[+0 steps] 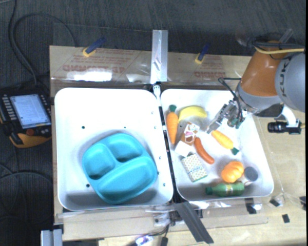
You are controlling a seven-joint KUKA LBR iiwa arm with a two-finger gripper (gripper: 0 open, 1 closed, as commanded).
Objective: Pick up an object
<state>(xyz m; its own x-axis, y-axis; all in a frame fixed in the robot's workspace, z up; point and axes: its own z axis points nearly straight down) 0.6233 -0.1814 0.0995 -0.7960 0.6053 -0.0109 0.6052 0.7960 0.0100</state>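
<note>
We see the claw (225,118) hovering in the right bin (262,160), its fingers apart around nothing, just above a yellow-orange corn piece (223,139) lying beside a red sausage (204,150).

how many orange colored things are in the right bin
4: a carrot by the divider, a sausage mid-bin, a yellow-orange piece under the end effector, and a round orange fruit lower right. Others may hide underneath.
</note>
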